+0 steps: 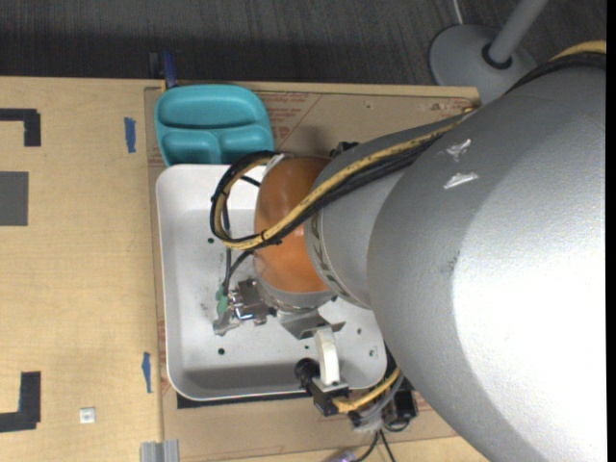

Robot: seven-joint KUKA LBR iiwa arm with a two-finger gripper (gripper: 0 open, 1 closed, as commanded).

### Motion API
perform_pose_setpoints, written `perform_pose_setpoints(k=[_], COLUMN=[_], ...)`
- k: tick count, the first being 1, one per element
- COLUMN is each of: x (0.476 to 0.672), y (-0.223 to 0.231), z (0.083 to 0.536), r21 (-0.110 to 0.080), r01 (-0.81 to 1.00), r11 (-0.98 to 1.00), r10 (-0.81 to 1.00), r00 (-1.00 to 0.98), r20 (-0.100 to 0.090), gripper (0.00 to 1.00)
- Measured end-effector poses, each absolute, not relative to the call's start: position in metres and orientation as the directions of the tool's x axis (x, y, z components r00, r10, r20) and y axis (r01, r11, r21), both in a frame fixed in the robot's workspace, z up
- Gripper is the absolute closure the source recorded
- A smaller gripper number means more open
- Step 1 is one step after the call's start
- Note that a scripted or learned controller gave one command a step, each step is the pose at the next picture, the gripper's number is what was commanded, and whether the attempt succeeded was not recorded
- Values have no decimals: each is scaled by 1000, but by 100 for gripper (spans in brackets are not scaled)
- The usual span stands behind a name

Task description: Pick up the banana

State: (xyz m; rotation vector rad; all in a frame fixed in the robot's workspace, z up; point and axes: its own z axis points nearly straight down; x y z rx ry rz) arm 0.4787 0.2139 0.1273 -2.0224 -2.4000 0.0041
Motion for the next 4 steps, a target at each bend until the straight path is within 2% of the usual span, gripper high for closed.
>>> perform_pose_setpoints(k=[1,2,3,4], x=[479,479,478,482], y=[211,121,211,225], z=[124,159,94,88], r21=[-1,-4,-5,4], r01=[912,937,994,658], r11=[-409,-350,-112,-753], r10=[912,937,994,658], r00=[409,350,112,753], r20=[-1,-1,0,7], gripper=[0,0,0,0])
